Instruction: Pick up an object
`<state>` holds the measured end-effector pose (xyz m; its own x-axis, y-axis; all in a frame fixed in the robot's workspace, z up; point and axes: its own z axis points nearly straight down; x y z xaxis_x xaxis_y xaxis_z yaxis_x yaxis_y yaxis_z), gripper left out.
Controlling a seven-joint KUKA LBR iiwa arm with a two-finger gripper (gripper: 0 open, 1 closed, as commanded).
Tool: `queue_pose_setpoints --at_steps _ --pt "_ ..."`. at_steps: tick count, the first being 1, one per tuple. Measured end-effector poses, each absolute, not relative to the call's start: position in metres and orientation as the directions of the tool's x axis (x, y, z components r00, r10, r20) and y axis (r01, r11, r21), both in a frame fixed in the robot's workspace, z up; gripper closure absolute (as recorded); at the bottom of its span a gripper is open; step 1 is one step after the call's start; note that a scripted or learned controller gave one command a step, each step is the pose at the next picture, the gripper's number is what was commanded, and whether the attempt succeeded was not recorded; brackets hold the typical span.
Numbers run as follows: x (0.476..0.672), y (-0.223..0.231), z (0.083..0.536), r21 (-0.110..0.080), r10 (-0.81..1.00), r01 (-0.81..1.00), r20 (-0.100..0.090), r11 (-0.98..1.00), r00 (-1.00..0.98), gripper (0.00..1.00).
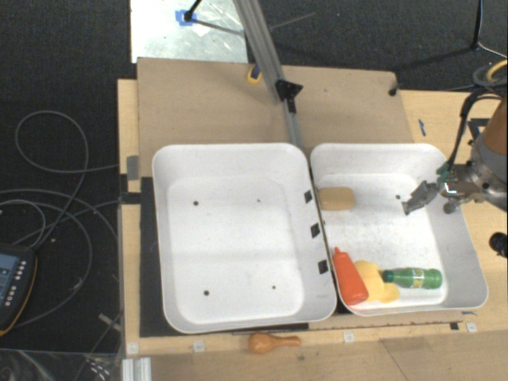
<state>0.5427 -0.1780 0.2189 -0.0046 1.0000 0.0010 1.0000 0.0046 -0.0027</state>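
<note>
The pincer hangs over the right bin, near that bin's right wall, at the end of the grey arm that comes in over the desk's right edge. One dark finger juts left and down towards the bin floor; the second sits close behind it, and whether the two stand apart or together cannot be told. Nothing shows between them.

Four things lie in the right bin. A tan sponge-like block rests against the bin's left wall, about halfway along it. Along the near wall an orange-red bottle lies in the near-left corner, touching a yellow object on its right, and a green bottle lies on its side touching that yellow object and reaching towards the near-right corner. The green bottle has a pale label, but its writing is too small to read.

The left bin sits just beside the right one, joined by black clips. A small brown pear-shaped object lies on the desk at its near edge, outside the bins.
</note>
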Motion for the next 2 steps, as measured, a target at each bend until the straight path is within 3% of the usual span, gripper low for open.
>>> queue_pose_setpoints --at_steps 1,2 --pt "0.544 -0.178 0.221 0.001 1.000 1.000 0.000 0.004 -0.004 0.00" --pt "0.540 -0.180 0.159 -0.004 1.000 1.000 0.001 0.000 0.000 0.00"
